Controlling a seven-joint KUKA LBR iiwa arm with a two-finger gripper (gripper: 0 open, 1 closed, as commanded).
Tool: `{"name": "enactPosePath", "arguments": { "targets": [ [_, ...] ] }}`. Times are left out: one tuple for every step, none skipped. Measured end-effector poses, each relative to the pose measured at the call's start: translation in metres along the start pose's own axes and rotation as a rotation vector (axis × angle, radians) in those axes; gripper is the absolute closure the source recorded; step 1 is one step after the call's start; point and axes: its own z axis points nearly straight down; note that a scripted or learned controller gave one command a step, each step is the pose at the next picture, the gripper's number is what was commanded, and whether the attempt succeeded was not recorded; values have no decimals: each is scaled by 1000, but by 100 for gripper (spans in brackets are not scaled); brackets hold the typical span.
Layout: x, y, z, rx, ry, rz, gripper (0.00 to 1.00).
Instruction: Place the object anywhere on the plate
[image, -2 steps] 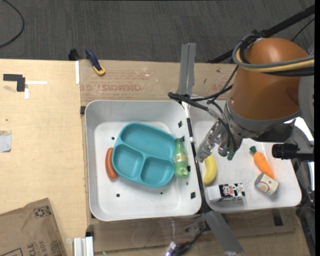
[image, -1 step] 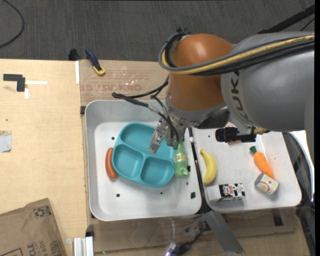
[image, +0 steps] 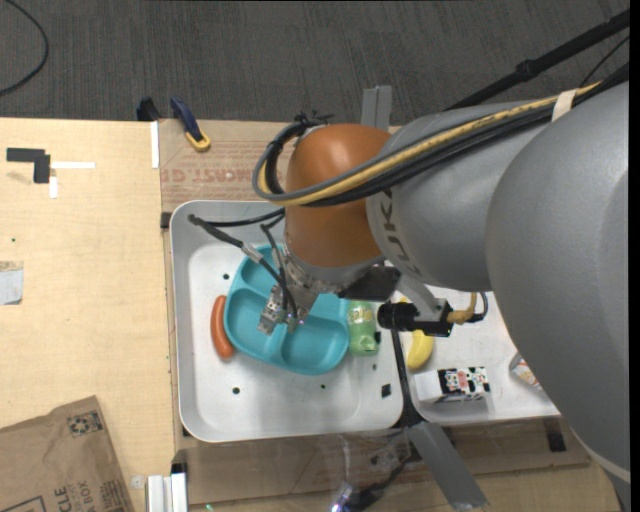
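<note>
Teal and divided into compartments, the plate (image: 300, 345) lies in the left white bin (image: 200, 400), partly under the grey arm (image: 480, 180) with its orange band (image: 335, 200). The gripper (image: 280, 312) hangs over the plate's middle; whether it is released or clenched cannot be told. An orange carrot-like piece (image: 220, 327) lies on the bin floor, touching the plate's left rim. A green object (image: 362, 328) sits at the plate's right edge, with a yellow banana (image: 421, 349) and a small printed box (image: 462, 383) in the right bin (image: 500, 405).

One fixed camera looked down at a slant on both bins (image: 200, 330), the arm (image: 480, 200) looming close.
</note>
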Motion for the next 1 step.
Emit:
{"name": "enactPosePath", "arguments": {
  "targets": [
    [0, 0, 0, 0, 0, 1, 0]
  ]
}}
